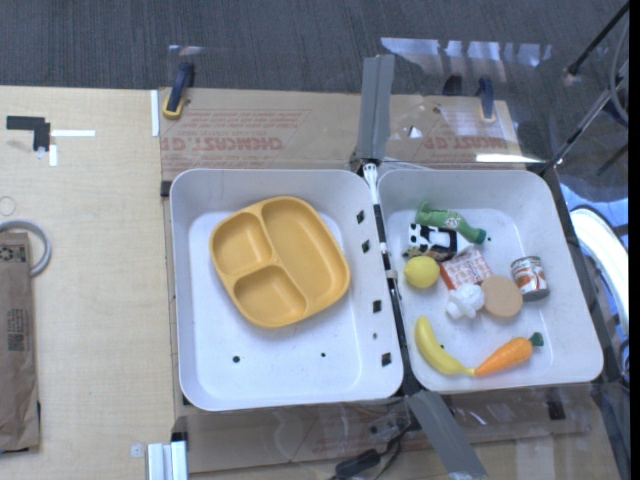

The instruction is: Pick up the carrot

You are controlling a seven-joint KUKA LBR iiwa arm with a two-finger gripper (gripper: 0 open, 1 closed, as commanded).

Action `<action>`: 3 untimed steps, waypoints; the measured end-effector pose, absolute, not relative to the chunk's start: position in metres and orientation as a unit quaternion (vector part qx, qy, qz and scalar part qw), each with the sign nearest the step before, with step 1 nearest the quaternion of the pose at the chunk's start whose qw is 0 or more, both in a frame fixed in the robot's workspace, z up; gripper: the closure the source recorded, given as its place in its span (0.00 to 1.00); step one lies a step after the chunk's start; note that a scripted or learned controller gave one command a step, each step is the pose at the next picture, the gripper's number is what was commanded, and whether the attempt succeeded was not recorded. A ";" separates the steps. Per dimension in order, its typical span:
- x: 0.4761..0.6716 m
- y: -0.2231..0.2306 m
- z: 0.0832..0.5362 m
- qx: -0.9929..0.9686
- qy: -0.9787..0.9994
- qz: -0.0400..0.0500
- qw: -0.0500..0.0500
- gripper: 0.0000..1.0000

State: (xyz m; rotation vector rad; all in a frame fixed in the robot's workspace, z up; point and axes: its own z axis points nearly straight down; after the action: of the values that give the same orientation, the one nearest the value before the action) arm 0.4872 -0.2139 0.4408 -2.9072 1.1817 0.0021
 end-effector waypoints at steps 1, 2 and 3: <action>0.502 -0.216 0.441 -0.973 0.231 0.001 0.002 0.00; 0.490 -0.222 0.441 -0.995 0.099 0.000 0.003 0.00; 0.490 -0.222 0.441 -0.995 0.100 0.000 0.003 0.00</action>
State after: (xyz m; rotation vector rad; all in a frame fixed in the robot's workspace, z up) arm 0.4902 -0.2219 0.4405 -3.1194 0.3125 0.0010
